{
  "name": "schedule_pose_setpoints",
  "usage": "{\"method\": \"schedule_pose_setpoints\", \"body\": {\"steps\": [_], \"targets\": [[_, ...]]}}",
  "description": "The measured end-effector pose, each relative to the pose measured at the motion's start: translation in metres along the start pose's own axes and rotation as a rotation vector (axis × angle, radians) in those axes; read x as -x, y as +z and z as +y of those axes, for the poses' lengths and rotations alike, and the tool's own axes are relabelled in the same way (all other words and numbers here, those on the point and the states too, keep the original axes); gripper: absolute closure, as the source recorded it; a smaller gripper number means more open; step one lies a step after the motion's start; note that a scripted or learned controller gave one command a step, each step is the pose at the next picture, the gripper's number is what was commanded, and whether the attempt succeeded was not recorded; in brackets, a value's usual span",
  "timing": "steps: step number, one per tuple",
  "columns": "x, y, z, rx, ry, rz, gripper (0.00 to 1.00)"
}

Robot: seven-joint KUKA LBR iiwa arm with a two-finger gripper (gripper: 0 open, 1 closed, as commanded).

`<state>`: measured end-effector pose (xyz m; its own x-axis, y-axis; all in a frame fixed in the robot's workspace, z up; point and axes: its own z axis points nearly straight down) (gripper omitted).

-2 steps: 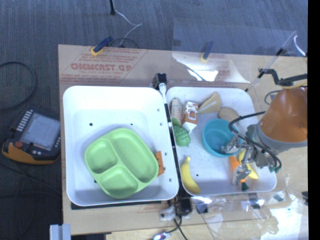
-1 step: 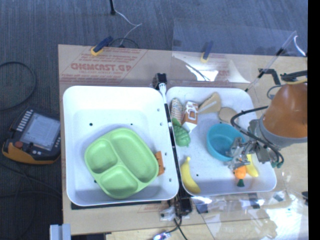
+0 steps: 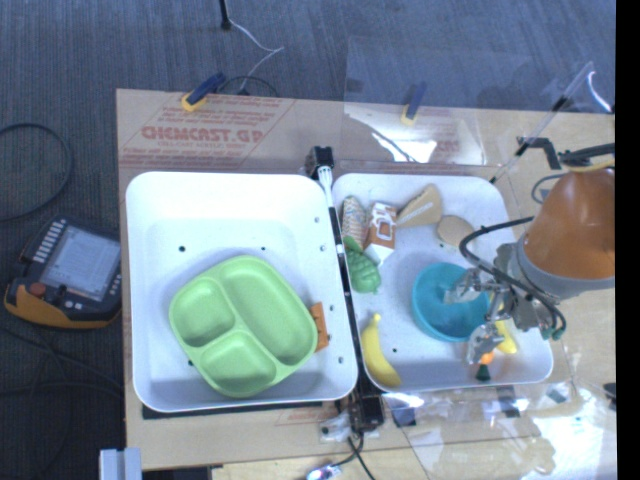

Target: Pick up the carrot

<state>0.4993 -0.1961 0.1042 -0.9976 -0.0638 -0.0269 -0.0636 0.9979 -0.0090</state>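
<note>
Camera view looks down at a slant on the surface (image 3: 200, 133), which carries two shallow white bins side by side. In the left bin (image 3: 180, 208) lies a green divided plate (image 3: 243, 324), with a small orange block (image 3: 319, 324) touching its right edge. The right bin (image 3: 470, 188) holds a banana (image 3: 377, 351) along its left wall near the front, a green leafy toy (image 3: 361, 267) above it, a brush-like item (image 3: 352, 220) and a small printed carton (image 3: 381, 225) near the back left, a tan wedge (image 3: 421, 204), a tan rounded piece (image 3: 455, 230) and a blue bowl (image 3: 447, 302). The arm, with its orange band (image 3: 575, 228), reaches in from the right, and the hand (image 3: 487, 313) sits low over the bowl's right rim. The carrot (image 3: 483, 348), orange with a green tip, lies in the front right corner of the right bin, just beside the bowl and right under the hand, next to a small yellow piece (image 3: 505, 343). Whether the hand's fingers are wide, narrow or closed on the carrot cannot be told; cables and metal parts blur them.
</note>
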Motion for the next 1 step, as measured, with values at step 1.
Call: {"method": "schedule_pose_setpoints", "body": {"steps": [1], "targets": [[-0.0034, 0.0103, 0.0009, 0.002, -0.464, 0.001, 0.0]]}}
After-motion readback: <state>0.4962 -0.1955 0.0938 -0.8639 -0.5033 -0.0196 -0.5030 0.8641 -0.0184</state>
